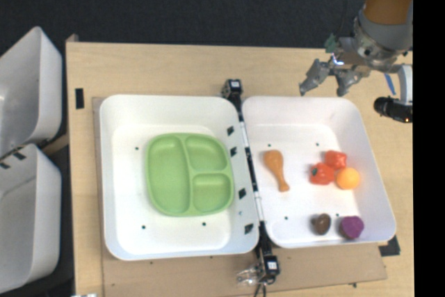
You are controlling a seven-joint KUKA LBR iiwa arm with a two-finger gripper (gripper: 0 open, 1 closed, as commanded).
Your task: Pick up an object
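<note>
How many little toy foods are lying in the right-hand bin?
5: a drumstick at left, a tomato, red pepper and orange clustered right, a brown piece and purple piece in front.

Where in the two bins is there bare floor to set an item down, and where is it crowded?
Right bin: bare across the far half, above the drumstick. Crowded near the tomatoes, orange, nut and plum. Left bin: bare margins around the tray.

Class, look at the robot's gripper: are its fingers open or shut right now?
Open. The gripper hovers above the far rim of the right bin, its two fingers spread apart with nothing between them.
</note>
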